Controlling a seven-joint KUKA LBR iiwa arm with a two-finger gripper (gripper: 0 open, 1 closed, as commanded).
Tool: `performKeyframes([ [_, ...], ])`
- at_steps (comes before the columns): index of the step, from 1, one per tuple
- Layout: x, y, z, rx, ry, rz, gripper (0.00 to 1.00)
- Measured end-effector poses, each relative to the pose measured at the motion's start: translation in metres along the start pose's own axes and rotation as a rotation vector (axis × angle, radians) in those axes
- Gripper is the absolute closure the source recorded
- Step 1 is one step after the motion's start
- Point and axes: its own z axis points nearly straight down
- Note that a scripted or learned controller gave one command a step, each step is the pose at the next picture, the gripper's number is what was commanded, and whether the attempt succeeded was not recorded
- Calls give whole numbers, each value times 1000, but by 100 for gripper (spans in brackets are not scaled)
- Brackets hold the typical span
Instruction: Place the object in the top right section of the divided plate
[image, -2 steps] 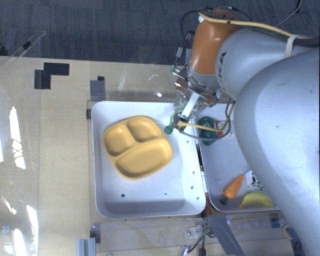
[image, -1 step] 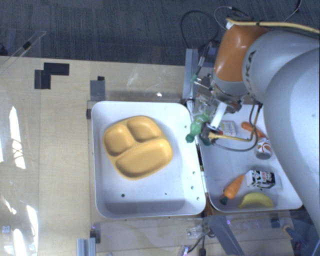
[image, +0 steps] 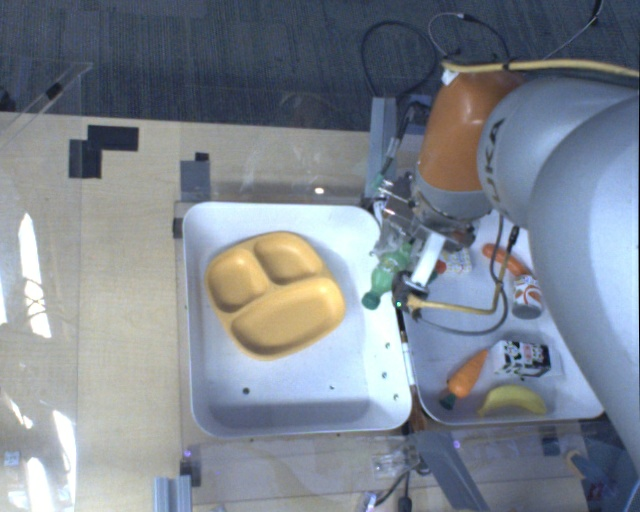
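Between the two bins, the claw (image: 398, 262) pinches a green bottle (image: 383, 277), with the yellow divided plate (image: 275, 295) lying to its left.

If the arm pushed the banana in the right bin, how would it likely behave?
The banana would probably slide and pivot rather than roll, since it lies curved on the smooth right bin floor. It looks like a small glossy toy, so likely light, stiff and somewhat slippery. The carrot close beside it might get nudged.

Wooden bench (image: 100, 300) bearing two white bins (image: 290, 410)
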Motion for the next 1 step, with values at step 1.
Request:
performKeyframes([
  [1, 88, -4, 31, 0, 0, 24, 100],
])
